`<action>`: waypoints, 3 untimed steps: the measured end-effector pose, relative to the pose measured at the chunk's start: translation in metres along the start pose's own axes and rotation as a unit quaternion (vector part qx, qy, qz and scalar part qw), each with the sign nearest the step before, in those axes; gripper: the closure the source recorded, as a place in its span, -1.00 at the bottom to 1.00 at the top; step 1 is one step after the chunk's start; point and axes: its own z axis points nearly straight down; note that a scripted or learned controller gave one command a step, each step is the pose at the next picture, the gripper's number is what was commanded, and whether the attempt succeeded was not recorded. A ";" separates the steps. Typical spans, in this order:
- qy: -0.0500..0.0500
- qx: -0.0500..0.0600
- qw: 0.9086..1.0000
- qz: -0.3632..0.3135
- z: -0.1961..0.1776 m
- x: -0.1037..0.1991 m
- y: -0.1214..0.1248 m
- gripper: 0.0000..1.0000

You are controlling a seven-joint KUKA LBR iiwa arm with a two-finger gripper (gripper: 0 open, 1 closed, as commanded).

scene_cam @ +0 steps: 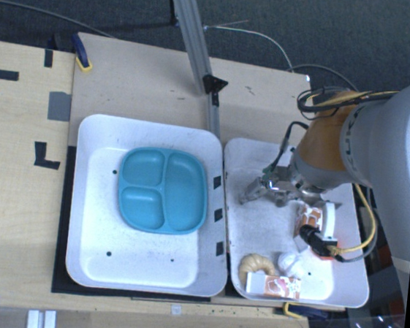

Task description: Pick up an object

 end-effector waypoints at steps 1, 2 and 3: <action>0.000 0.000 1.000 -0.001 -0.011 0.000 0.000 1.00; 0.000 -0.003 1.000 0.000 -0.061 0.007 0.009 1.00; 0.000 -0.003 1.000 0.000 -0.112 0.002 0.019 1.00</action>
